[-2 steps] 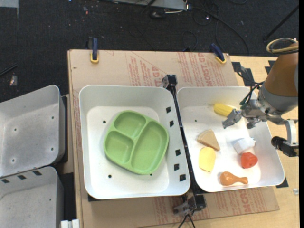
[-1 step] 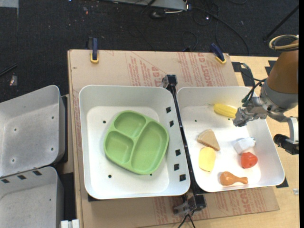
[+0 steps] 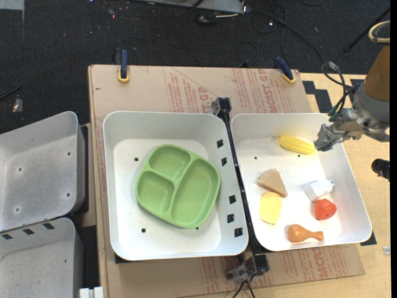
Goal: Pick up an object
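A: What's in the bins?
B: Left bin (image 3: 118, 185) has a green plate (image 3: 178, 185). Right bin (image 3: 353, 185): banana (image 3: 296, 144), bread wedge (image 3: 273, 182), yellow piece (image 3: 270, 208), tomato (image 3: 324, 209), drumstick (image 3: 304, 233).
A: The gripper (image 3: 325, 138)?
B: Beside the banana; grip unclear. Cardboard (image 3: 186, 85) underneath, dark floor (image 3: 56, 36).

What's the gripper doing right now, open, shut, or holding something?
Gripper: cannot be told; it sits at the right white bin's far edge, beside the yellow plastic corn cob.

Five bits in the right bin (image 3: 347, 166) — yellow corn cob (image 3: 296, 144) near the back edge, tan wedge (image 3: 273, 182) and pale yellow block (image 3: 270, 208) mid-left, red-and-white piece (image 3: 322, 200) right, orange drumstick (image 3: 303, 233) by the front edge.
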`<state>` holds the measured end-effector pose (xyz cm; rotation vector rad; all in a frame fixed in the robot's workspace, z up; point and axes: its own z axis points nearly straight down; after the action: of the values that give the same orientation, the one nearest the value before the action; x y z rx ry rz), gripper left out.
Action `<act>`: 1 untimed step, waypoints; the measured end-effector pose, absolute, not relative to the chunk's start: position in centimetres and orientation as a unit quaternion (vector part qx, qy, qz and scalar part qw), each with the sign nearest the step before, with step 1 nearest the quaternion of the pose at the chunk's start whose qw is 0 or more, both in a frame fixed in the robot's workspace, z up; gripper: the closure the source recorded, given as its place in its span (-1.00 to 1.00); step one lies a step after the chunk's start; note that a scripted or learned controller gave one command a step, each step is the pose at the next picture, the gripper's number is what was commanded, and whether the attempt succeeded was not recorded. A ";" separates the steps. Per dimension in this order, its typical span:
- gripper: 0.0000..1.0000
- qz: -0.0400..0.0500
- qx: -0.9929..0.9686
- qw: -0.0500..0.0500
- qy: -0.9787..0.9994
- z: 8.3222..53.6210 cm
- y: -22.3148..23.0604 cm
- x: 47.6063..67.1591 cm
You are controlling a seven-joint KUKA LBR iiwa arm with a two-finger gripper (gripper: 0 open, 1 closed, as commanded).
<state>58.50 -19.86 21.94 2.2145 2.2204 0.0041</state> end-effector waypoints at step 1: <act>1.00 0.001 0.706 0.002 0.708 23.6 -19.9 58.6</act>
<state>58.60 -19.86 23.64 2.2164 2.2213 0.0025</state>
